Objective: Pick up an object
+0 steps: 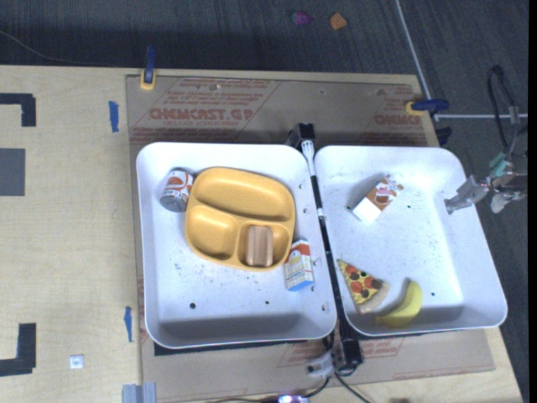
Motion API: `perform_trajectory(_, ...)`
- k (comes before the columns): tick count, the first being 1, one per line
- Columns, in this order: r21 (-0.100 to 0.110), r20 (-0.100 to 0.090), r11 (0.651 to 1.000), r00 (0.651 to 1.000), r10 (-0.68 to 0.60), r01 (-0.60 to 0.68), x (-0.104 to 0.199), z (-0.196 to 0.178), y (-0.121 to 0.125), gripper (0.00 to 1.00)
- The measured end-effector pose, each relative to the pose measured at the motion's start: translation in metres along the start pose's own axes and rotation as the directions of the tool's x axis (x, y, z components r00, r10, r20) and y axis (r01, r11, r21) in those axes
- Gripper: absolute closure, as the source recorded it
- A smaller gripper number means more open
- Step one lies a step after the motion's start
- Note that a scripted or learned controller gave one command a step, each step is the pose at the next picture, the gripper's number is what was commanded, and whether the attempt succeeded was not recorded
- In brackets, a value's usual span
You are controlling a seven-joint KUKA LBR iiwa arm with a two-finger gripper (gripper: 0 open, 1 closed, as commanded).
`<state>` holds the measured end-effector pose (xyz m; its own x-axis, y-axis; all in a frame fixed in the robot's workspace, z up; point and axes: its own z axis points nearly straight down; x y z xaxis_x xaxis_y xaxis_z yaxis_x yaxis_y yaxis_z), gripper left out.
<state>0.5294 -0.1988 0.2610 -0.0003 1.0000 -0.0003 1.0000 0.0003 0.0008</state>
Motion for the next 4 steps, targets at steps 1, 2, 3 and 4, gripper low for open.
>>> perform_trajectory(1,0.0,0.0,1.0,1.0,-0.001,0.001,0.038,0.163,0.003,0.0)
perform_trajectory(2,-0.016,0.007,1.0,1.0,0.001,-0.001,0.083,0.172,-0.046,0.0)
perform_trajectory(3,-0.016,0.011,1.0,1.0,0.004,-0.004,0.102,0.172,-0.046,0.0)
perform_trajectory(4,-0.027,0.018,1.0,1.0,0.008,-0.008,0.099,0.16,-0.044,1.0)
